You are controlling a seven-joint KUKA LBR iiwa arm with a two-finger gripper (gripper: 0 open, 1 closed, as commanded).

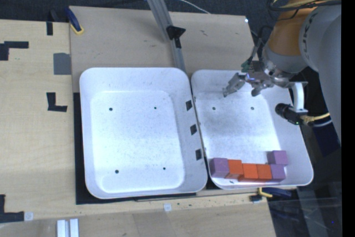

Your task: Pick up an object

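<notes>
So far nothing is picked: the end effector (pixel 242 86) hangs released, grasping nothing, with the purple and orange blocks (pixel 249 167) well below it in the right bin (pixel 294 141).

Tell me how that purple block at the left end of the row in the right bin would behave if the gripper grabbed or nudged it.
The purple block looks boxy and flat-faced, so it would probably slide, not roll. It looks solid, so likely stiff. It sits against an orange block near the right bin's front wall, so a nudge may shift its neighbours too.
</notes>
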